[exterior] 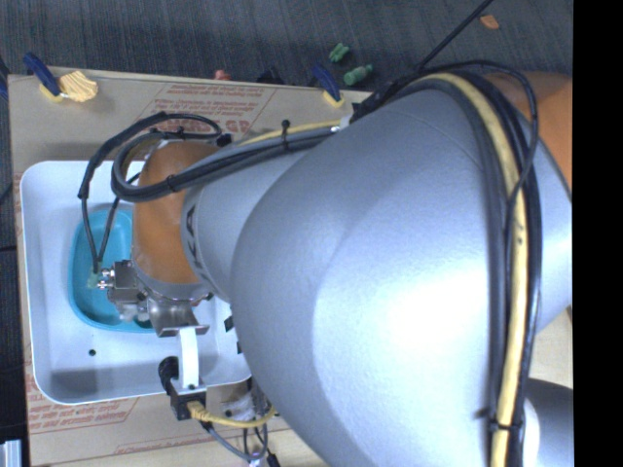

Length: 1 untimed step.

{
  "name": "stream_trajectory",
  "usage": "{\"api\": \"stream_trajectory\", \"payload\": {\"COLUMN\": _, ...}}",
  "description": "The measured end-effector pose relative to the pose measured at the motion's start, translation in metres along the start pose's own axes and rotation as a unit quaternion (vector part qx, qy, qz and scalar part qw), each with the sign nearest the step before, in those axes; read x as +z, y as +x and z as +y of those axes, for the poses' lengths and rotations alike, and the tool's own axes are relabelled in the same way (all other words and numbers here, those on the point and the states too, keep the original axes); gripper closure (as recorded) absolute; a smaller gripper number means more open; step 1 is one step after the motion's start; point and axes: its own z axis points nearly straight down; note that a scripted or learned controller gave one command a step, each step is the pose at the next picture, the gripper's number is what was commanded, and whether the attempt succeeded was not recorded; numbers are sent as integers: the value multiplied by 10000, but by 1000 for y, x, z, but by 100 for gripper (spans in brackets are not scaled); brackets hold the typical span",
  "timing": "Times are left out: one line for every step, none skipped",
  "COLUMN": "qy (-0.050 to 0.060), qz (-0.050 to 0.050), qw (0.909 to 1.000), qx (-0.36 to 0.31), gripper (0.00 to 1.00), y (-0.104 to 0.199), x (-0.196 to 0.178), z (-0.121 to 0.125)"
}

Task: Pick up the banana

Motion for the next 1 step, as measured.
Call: {"api": "stream_trajectory", "payload": {"qy": -28, "qz": 13, "qw": 9979, "qx": 648, "gripper": 100, "y": -104, "x": -60, "z": 5}}
